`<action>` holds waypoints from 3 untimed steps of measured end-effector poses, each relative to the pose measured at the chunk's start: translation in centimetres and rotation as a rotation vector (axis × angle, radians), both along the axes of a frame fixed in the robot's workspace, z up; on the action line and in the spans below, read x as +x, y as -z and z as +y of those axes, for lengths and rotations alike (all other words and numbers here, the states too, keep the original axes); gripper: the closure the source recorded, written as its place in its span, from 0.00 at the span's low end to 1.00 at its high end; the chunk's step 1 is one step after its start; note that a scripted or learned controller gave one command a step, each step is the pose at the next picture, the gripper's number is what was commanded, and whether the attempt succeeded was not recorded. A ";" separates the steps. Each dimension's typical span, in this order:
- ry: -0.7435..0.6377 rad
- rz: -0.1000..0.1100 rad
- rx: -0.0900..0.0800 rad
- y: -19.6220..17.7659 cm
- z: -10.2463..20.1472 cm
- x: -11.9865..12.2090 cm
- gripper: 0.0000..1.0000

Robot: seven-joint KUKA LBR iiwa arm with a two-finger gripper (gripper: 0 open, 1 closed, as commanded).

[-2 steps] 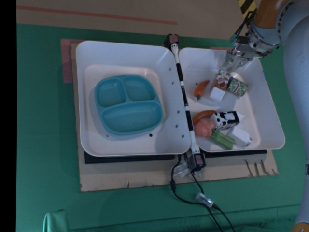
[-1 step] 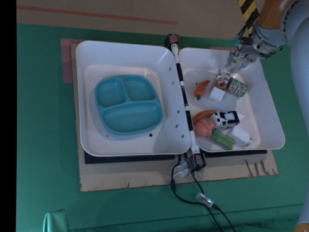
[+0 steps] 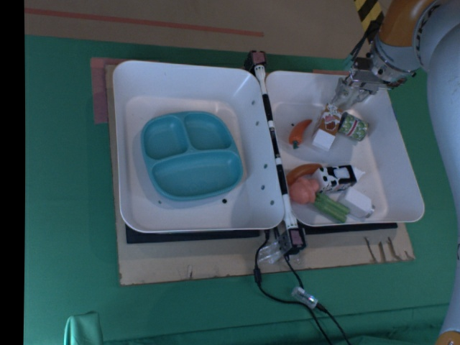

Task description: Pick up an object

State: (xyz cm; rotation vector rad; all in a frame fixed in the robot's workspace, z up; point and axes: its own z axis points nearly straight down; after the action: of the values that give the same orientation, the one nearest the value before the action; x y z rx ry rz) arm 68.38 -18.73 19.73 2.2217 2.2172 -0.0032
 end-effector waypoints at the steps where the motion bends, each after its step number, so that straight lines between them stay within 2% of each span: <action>1: 0.002 0.000 0.000 -1.2 -0.1 -2.4 1.00; 2: 0.001 -0.003 0.000 -11.2 0.0 -4.2 1.00; 3: 0.001 -0.004 0.000 -14.2 0.0 -5.8 1.00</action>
State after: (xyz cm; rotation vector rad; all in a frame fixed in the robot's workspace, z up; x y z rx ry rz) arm 62.57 -18.74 33.90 2.2214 2.2140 0.0017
